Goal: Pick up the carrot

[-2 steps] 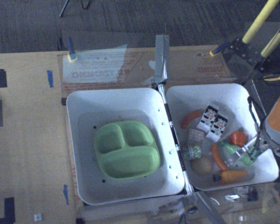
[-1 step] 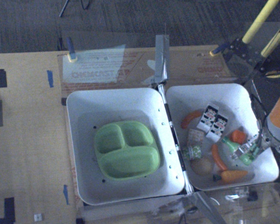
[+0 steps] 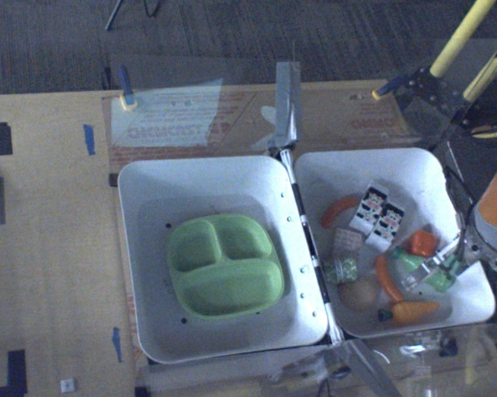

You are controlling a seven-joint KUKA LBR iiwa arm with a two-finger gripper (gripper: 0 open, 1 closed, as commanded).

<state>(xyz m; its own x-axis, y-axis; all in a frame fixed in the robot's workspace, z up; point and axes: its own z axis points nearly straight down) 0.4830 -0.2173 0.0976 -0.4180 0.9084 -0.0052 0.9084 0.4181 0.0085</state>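
Carrot (image 3: 409, 311) sits at the right bin's (image 3: 465, 306) front, end effector (image 3: 437, 267) just above it, can't tell its opening.

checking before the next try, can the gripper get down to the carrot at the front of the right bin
Probably yes. The carrot lies uncovered near the right bin's front wall, and the gripper hovers just behind it. A green item and an orange curved piece crowd it closely.
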